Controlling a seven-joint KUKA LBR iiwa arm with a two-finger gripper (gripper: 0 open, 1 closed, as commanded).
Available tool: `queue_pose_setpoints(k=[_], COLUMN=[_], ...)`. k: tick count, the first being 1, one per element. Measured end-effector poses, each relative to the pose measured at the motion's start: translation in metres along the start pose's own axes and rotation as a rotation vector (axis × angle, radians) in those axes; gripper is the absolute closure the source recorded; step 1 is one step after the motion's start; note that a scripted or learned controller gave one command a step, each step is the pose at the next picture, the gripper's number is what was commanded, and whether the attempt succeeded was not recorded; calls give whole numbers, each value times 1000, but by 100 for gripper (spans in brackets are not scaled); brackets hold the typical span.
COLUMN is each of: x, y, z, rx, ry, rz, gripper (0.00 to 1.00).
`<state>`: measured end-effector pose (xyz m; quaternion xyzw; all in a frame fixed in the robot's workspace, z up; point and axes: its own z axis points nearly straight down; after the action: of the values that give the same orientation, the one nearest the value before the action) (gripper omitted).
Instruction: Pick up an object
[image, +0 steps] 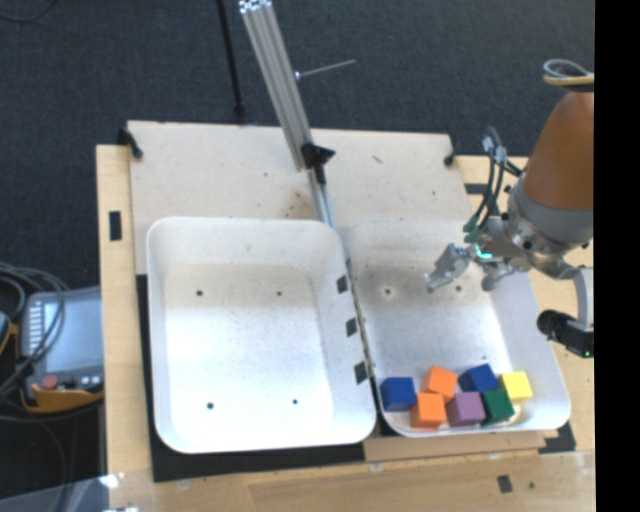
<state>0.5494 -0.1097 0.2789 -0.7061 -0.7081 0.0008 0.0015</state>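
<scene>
From my remote seat I can read no text, label, brand or number anywhere; the grey handheld control pendant (62, 340) at the left shows a screen and buttons, but whatever it carries is too small to read.

The pincer (466, 270) hangs over the right bin (400, 320), well apart from the coloured blocks (455, 395) clustered at its near edge.
</scene>
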Motion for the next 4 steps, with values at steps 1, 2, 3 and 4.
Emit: queue_pose_setpoints(k=[1,2,3,4], x=[0,-3,1,2], y=[1,3,8,4], z=[-2,61,121,164], rx=[-5,2,2,1], ry=[-1,-3,-2,-3], rz=[3,6,7,6], gripper=[0,0,0,0])
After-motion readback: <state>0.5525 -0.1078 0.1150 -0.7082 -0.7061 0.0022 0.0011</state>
